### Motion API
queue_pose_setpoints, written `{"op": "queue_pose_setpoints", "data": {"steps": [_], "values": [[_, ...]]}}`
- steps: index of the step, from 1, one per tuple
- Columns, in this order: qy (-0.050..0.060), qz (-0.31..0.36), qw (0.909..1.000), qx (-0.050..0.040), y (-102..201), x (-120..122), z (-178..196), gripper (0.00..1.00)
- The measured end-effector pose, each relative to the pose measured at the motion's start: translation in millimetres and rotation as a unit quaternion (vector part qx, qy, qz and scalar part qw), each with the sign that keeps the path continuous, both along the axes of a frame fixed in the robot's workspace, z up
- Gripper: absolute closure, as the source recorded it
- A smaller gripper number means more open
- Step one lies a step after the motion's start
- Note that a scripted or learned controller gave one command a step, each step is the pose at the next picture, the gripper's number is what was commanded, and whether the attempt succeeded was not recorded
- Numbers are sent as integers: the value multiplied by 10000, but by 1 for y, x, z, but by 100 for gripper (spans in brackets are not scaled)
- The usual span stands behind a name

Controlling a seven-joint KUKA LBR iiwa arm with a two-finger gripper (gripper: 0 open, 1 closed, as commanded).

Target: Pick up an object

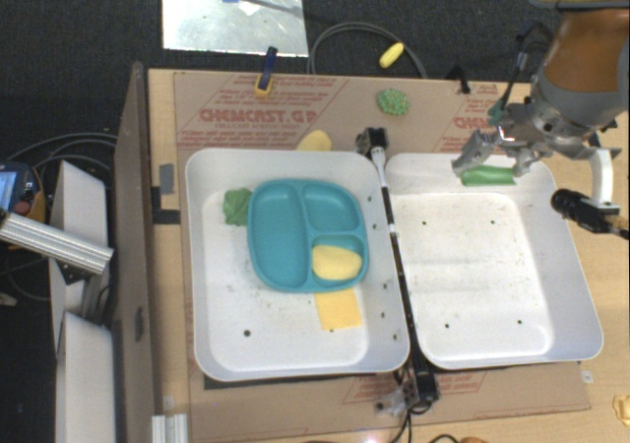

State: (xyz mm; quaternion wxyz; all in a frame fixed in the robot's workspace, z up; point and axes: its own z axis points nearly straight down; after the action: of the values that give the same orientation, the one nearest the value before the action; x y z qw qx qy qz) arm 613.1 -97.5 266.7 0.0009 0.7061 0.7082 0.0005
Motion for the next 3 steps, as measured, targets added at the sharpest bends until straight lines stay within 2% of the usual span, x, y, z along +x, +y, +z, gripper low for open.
{"op": "queue_pose_setpoints", "data": {"steps": [1, 2, 3], "values": [[-16, 11, 10000, -9, -15, 46, -37, 0], [35, -20, 10000, 2, -56, 44, -175, 0], [-15, 1, 10000, 1, -54, 48, -157, 100]]}}
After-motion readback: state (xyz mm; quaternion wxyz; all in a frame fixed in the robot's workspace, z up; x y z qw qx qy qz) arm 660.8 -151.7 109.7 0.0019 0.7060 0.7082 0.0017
